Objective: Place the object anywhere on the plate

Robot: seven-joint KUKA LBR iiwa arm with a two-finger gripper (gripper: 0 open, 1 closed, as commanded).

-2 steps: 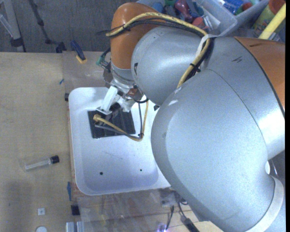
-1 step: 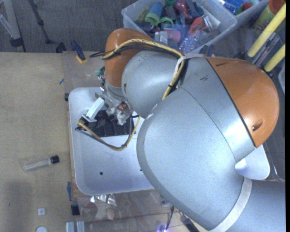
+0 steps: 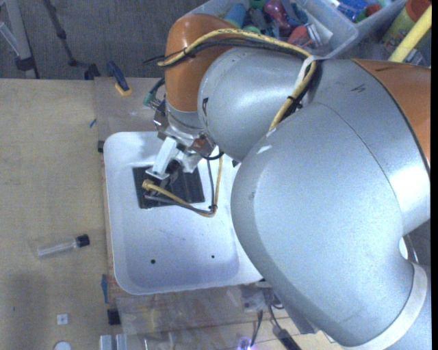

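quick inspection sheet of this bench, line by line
surface: white bin on a wooden bench; two small dark specks on the bin floor
job's things: dark flat square plate in the bin, partly under the gripper; the object to place cannot be made out
clutter: small clear vial with a black cap on the bench left of the bin
grippers: gripper low over the plate
cables: yellow cable looping over the plate
surroundings: tub of colourful items at the top

The arm point(image 3: 321, 184) (grey, orange-banded) angles its tool point(image 3: 159, 179) steeply downward.
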